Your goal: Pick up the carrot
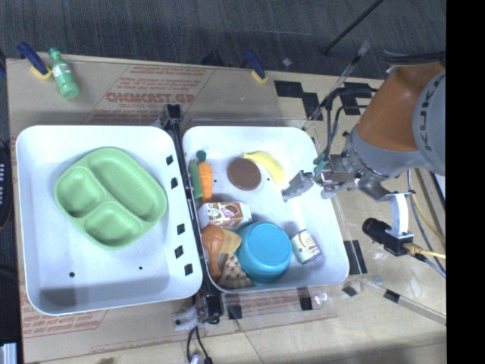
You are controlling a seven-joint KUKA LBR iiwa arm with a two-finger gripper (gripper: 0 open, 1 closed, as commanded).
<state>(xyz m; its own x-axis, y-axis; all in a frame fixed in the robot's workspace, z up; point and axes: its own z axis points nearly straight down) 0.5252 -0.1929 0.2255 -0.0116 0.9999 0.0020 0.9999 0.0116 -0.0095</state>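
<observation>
on the worktop (136, 97) i can't tell the fingers' (297, 186) state; the carrot (204, 177) lies in the right bin (227, 139) by its left wall.

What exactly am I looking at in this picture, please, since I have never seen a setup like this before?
This is one camera fixed above a bench, looking down at a slant. The grey and orange machine on the right is a robot arm; its end effector hangs over the right edge of the right bin, with nothing seen in its grip. That bin holds the carrot it is meant to pick up, lying by the left wall, plus a banana, a brown disc, a blue bowl, a small carton and a small can. The left bin holds a green divided plate.
</observation>
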